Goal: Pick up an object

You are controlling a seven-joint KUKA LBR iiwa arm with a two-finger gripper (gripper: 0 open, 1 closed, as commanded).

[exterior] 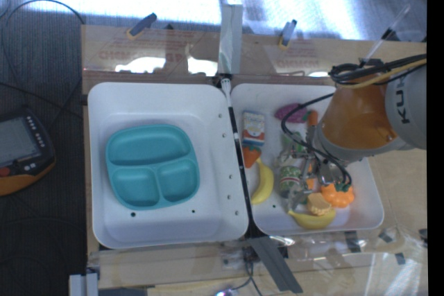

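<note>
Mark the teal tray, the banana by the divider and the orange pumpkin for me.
Teal tray (148, 143): camera view, on its large top compartment.
Banana (263, 184): camera view, mid-curve of the peel.
Pumpkin (339, 196): camera view, on its orange body.

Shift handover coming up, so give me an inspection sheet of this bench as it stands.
Surface: two white bins side by side; left bin, right bin.
Job's things: right bin holds a banana, a carton, an orange pumpkin toy and a purple item.
Clutter: teal divided plate in the left bin.
Grippers: gripper low among the toys; grasp unclear.
Cables: black cable over the arm's wrist.
Surroundings: handheld pendant on the dark floor, left.
</note>
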